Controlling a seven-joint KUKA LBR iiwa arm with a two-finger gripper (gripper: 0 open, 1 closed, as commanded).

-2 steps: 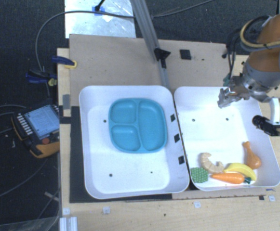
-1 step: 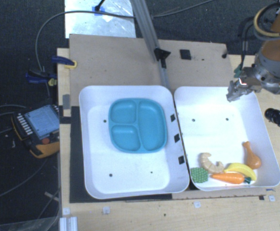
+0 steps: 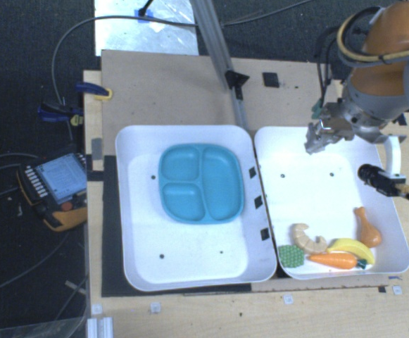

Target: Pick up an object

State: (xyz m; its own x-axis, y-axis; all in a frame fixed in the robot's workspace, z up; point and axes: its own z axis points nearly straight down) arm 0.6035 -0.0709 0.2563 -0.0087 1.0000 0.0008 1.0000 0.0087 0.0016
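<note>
The gripper (image 3: 317,141) hangs over the far part of the right bin (image 3: 296,150), under the grey and orange arm. Its tips point down and left, well away from the toys. At the bin's near right corner lie a yellow banana (image 3: 352,246), an orange carrot (image 3: 333,260), a tan shrimp-like piece (image 3: 307,238), a green piece (image 3: 291,256) and an orange drumstick (image 3: 367,227). Nothing shows between the fingers.
A blue divided plate (image 3: 200,183) sits in the left bin (image 3: 137,210). A black cylinder (image 3: 379,178) juts over the right bin's right rim. A slanted grey pole (image 3: 215,34) crosses the bench behind the bins. Clamps and a handset lie off to the left.
</note>
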